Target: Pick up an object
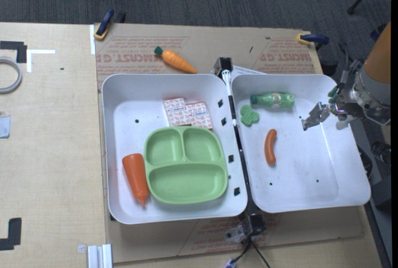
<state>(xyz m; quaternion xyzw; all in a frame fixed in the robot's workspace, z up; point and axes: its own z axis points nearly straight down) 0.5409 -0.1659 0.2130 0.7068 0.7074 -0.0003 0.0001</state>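
My gripper hovers over the right side of the right bin, open with nothing between its fingers. To its left in that bin lie a green bottle on its side, a small green leaf-shaped piece and a red-orange sausage. The sausage is the nearest of these, roughly a hand's width left of and below the fingertips. The gripper touches none of them.
The left bin holds a green divided plate, an orange bottle along its left wall and a red-and-white packet. A toy carrot lies on the cardboard behind the bins. Clamps hold the cardboard's back corners.
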